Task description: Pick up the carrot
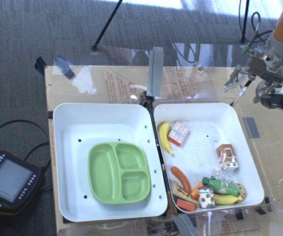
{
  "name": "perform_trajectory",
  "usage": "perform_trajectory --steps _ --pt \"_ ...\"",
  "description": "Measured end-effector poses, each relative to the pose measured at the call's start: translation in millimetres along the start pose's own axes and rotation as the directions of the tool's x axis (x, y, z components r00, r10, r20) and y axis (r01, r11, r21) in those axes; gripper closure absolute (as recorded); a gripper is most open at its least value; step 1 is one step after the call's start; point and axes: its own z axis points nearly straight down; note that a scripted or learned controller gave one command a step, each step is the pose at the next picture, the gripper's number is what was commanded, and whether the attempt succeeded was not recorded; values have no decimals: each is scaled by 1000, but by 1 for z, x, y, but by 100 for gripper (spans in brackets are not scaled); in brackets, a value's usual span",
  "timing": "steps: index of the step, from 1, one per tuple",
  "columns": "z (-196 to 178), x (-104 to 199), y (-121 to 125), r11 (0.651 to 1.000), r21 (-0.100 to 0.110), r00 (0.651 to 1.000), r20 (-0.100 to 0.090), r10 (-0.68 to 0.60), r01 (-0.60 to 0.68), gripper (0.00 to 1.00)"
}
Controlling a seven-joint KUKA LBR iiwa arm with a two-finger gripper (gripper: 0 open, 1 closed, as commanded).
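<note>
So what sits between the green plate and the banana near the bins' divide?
No object: in the camera view, between the green plate and that banana there is left bin floor and the adjoining rims.

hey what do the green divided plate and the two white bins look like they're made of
Green divided plate: probably moulded plastic, going by the uniform matte green and soft rounded compartment walls with faint sheen.
Left bin and right bin: probably thin formed plastic, possibly coated metal; smooth white, rounded corners, slightly glossy rims, small dark holes in the left one's floor. The view leaves this open.
</note>
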Motion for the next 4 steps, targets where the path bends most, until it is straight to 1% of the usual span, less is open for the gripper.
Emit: perform_trajectory --steps 1,2,3,4 --pt "138 26 -12 959 0 959 -1 -282 282 0" --pt "235 35 -69 957 -11 957 -1 -291 291 0" --pt "235 35 -69 957 -12 957 -1 -290 290 0" --pt "211 21 -104 940 1 940 -1 -342 342 0"
